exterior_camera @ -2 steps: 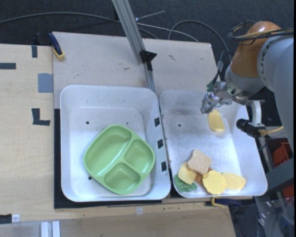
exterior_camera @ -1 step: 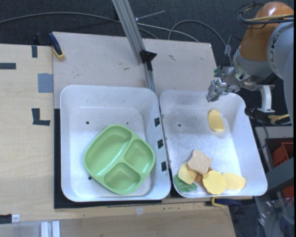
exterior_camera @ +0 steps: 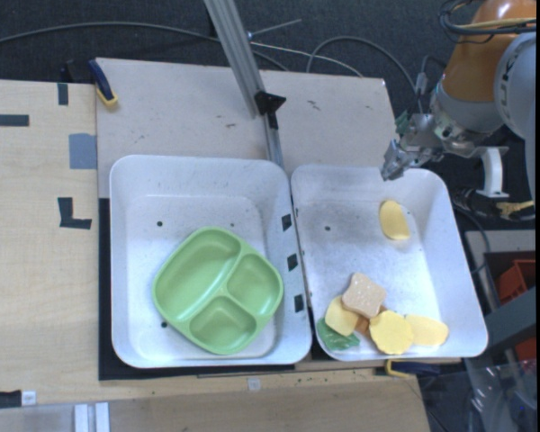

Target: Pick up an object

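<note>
The right bin (exterior_camera: pixel 328 196) holds a small yellow oval piece (exterior_camera: pixel 394 220) near its far right side. A heap of toy food lies at its near edge: a tan bread slice (exterior_camera: pixel 364 293), a yellow wedge (exterior_camera: pixel 340 317), yellow round pieces (exterior_camera: pixel 392 331) (exterior_camera: pixel 427 330) and a green leaf (exterior_camera: pixel 335 338). My gripper (exterior_camera: pixel 392 167) hangs over the bin's far right corner, above and apart from the oval piece. Nothing shows between its fingers.
The left bin (exterior_camera: pixel 130 187) holds a green divided plate (exterior_camera: pixel 219 289). A grey metal pole (exterior_camera: pixel 236 39) slants down to the rim between the bins. Cables lie on the dark floor behind the bench. A blue and yellow clamp (exterior_camera: pixel 102 83) sits at the far left.
</note>
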`<state>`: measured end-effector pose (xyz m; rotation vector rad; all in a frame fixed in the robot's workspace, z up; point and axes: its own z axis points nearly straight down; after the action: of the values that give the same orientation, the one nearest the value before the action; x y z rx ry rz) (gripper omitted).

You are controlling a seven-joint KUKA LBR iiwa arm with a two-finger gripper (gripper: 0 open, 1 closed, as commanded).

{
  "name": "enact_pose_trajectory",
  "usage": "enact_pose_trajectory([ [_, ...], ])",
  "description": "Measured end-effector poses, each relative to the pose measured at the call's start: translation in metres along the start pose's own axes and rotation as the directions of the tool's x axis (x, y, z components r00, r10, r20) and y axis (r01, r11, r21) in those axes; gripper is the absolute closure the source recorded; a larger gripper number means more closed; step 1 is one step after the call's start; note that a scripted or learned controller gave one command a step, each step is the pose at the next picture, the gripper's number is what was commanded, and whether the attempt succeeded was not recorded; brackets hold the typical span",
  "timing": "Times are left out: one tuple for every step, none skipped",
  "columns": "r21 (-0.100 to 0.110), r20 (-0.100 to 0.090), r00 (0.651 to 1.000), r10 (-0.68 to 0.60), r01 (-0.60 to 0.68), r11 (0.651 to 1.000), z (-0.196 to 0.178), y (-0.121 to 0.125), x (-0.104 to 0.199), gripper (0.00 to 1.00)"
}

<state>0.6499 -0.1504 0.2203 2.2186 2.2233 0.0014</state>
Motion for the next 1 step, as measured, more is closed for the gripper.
enact_pose_trajectory([
  [0.003, -0.001, 1.0, -0.004, 0.004, 1.0, -0.0071, -0.0218, 0.0584, 1.0],
])
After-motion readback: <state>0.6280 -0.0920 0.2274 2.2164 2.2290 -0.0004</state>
